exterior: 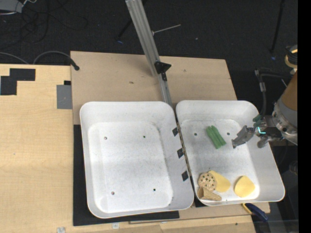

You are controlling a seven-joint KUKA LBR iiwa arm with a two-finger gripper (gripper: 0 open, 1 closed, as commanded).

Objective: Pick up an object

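Camera view: two shallow white bins side by side on the bench. Left bin has nothing but small dark dots on its floor. Right bin holds four things: green block mid-floor, perforated cookie-like piece, yellow piece touching it at the near edge, tan piece just below those, and a yellow lemon-like piece near the bin's near right corner. Green block is elongated, lying flat, long axis running from upper left to lower right, roughly along the bin's depth. Gripper sits over the right bin's right side, just right of the green block, not touching it; fingers look spread apart, nothing between them. Arm enters from the right. Slanted metal rail rises behind the bins. Black clips sit along the seam between the bins. Space around the green block is clear.
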